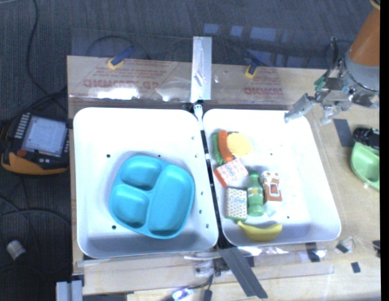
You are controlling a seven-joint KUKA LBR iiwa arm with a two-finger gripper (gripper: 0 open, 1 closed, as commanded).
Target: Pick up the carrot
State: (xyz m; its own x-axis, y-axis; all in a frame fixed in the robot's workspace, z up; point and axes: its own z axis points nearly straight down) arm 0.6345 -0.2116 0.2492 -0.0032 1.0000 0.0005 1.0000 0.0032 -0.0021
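Progress on the task is judged to be at its start: nothing has been lifted. The slim orange carrot with a green top point(223, 143) lies in the right-hand shallow white bin point(307, 168), close to that bin's left wall and toward its far end. A long green vegetable point(215, 148) lies just to its left, against the wall, and a round yellow-orange toy fruit point(239, 145) is touching or nearly touching it on the right.

Nearer the camera in the same bin a small red-and-white box point(231, 172), a green bottle point(255, 195), a small orange-and-white carton point(271, 187), a pale patterned packet point(236, 202) and a yellow banana point(260, 230) are clustered. A blue divided plastic tray point(151, 195) sits in the left-hand white bin point(94, 137).

The two-finger gripper point(299, 110) is seen over the far right corner of the right bin, well apart from the carrot. Whether it is spread or closed cannot be told at this slant, and nothing is seen held by it.

Everything is judged to remain: travel across the bin, descent over the carrot between its close neighbours, closing and lifting.
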